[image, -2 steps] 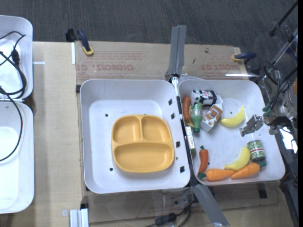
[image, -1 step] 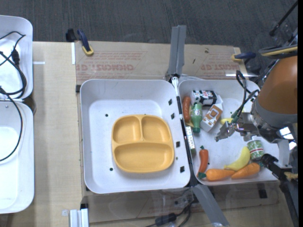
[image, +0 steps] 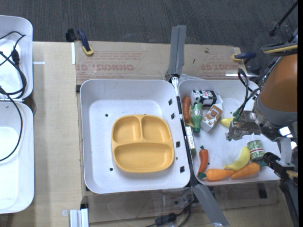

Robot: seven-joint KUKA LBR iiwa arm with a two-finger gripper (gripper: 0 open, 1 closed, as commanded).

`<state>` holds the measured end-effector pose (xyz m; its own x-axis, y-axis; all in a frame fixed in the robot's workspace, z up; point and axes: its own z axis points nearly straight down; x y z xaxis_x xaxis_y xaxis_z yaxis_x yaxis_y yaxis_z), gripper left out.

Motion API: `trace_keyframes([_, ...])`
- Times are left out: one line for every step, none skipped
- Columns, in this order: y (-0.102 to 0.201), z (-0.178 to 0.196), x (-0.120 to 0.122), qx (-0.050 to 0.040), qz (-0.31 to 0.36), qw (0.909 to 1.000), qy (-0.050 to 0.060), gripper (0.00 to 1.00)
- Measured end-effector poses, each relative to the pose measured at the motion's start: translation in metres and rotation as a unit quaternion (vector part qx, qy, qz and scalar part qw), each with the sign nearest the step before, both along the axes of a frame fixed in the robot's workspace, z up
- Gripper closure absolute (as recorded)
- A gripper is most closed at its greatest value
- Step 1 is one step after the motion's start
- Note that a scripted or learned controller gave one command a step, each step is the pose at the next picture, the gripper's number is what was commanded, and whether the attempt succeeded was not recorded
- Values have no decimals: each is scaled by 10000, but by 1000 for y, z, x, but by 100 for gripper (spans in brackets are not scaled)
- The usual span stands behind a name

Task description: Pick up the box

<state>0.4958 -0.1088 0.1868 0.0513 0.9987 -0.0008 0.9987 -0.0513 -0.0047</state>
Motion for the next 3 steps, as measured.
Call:
trace_keyframes([0,0,0,0,1,10000,1,0])
trace_keyframes([-1,-58,62,-1,-309,9995,-2,0])
trace_keyframes([-26,-65,155,-4,72,10000,-16,0])
